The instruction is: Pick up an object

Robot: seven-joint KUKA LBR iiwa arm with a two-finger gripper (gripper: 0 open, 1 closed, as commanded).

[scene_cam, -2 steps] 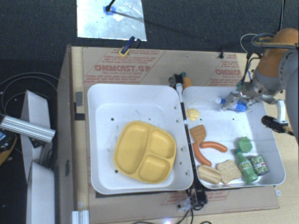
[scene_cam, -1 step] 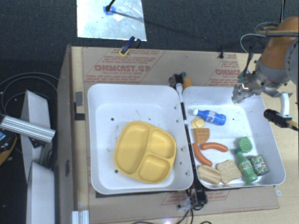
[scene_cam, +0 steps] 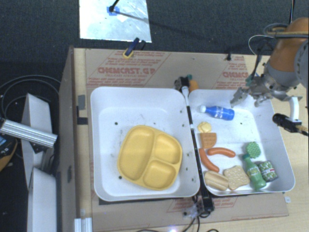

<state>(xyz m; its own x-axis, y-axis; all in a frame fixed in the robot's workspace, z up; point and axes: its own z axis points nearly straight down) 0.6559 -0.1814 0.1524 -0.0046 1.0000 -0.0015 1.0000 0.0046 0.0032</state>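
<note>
Yellow divided tray (scene_cam: pixel 150 157) lies in left bin (scene_cam: pixel 104 110).

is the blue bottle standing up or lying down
Lying down: the blue bottle rests on its side on the right bin's floor, white cap pointing left.

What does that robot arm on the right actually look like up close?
The arm is grey metal with a broad orange band above the wrist. Thin cables loop around its top. It ends in a small grey gripper of pale metal fingers, with a white fitting and a black part beside it.
</note>
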